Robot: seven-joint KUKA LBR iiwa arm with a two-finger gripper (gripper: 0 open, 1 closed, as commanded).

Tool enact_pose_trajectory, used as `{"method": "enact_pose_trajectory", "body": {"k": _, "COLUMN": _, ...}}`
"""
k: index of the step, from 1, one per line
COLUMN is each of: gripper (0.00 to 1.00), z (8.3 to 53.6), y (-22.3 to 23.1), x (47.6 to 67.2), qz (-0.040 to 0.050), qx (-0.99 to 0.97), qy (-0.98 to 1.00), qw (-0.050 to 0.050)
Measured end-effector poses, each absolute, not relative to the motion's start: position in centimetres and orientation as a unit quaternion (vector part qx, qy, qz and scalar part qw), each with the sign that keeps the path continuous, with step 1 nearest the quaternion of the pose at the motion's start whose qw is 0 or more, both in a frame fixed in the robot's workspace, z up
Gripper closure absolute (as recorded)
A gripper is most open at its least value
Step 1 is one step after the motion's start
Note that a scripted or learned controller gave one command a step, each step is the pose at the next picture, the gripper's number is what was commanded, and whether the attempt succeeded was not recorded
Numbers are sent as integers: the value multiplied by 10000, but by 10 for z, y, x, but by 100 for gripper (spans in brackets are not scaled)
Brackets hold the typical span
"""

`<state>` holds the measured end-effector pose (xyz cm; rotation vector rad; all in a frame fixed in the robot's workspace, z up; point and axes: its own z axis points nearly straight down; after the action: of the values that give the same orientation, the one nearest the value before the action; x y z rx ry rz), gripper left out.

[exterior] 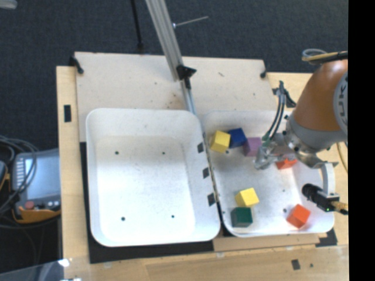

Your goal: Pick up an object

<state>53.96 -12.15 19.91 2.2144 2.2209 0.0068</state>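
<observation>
The wooden bench carries two white bins on dark carpet. My gripper hangs low in the right bin — near a purple block and an orange block — nothing visibly held.

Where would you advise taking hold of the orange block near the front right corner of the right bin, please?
I would come straight down on the orange block and close the claw across two opposite flat side faces. It sits apart from the other blocks, with open floor to its left, but close to the right bin's front wall, so a top approach looks safest.
</observation>
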Motion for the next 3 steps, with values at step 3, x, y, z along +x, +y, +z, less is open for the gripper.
{"method": "enact_pose_trajectory", "body": {"k": 3, "gripper": 100, "z": 261, "y": -14, "x": 554, "qz": 14, "qx": 7040, "qy": 7102, "qw": 2}}
